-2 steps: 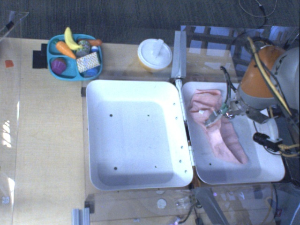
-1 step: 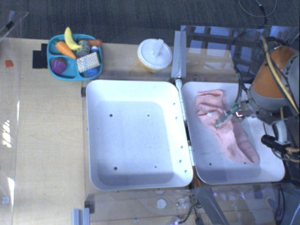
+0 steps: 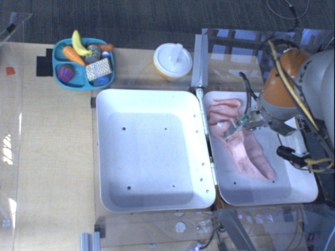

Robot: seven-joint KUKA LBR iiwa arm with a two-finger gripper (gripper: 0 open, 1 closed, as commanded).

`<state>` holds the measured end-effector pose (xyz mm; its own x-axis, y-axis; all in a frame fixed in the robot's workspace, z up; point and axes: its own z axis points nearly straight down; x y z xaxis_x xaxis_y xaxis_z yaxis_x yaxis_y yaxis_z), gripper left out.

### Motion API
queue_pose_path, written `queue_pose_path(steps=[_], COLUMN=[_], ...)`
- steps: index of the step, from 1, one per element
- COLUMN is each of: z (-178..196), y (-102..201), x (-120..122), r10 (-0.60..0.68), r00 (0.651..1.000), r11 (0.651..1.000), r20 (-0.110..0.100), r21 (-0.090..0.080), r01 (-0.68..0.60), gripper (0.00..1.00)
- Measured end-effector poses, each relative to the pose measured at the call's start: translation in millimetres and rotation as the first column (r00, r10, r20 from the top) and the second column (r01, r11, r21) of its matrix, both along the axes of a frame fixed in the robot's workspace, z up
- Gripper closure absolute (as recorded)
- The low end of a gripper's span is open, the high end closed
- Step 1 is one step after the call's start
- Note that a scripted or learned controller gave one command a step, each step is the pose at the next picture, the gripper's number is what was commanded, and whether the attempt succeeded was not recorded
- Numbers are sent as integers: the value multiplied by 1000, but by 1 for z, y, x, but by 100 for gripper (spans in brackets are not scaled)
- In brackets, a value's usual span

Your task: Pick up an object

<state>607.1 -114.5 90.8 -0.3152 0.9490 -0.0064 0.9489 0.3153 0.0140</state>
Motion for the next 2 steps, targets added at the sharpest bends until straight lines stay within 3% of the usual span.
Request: queue_pose_path(steps=[1,2], z=[11,93], y=[1,78], x=[3,39], r10=[3,-81], r00=[1000,997], r11=[1000,997], r20=[5,-12], r21=[1,1], r01=[-3,81], gripper=[100,100])
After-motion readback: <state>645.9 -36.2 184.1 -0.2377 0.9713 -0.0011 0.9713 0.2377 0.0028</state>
